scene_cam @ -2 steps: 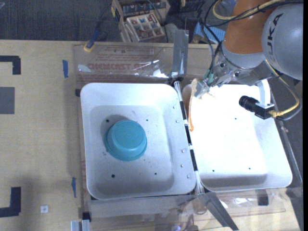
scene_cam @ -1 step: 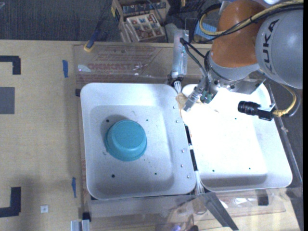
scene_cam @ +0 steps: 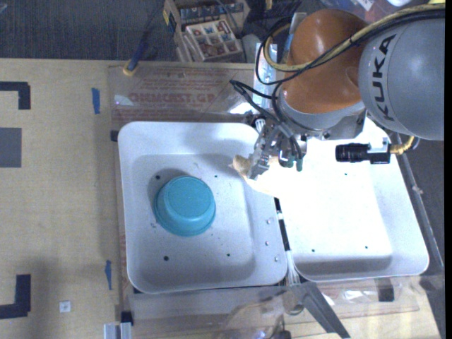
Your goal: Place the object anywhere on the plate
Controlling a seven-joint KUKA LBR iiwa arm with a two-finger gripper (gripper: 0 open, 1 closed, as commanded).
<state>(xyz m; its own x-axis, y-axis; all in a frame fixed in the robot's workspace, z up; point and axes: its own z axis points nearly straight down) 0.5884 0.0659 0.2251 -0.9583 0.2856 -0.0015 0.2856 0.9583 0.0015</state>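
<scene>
KUKA arm (scene_cam: pixel 395 69) comes in from the right, grey body, orange band above the wrist, hanging over the seam between the two bins. Right bin (scene_cam: pixel 367 232) shallow white, bare floor with a few small dark dots. Left bin (scene_cam: pixel 141 143) same kind, holds the plate (scene_cam: pixel 185 205): round, teal-blue, sitting left of centre on the bin floor. It looks domed or upturned more than flat, can't be sure at this slant.

Gripper (scene_cam: pixel 267 154) sits at the upper right corner of the left bin, just over the wall by the seam, cables trailing round it. Fingers: too cluttered and blurred to say whether they're spread or pressed together, can't tell. The object (scene_cam: pixel 242 165) is a small pale tan lump right at the gripper tip, at or just above the bin's upper right rim, well apart from the plate. Touching the tip or just beside it, and whether it's actually pinched, I can't tell.

Handling, my judgement: object looks small and light, irregular shape, maybe soft or crumpled, no clear flat faces. Best taken across its narrowest part, near the middle, so it doesn't twist out. Light things slip or stick to a finger on release. If the plate really is dome-up, a rounded lump could roll off, so set it low near the middle
</scene>
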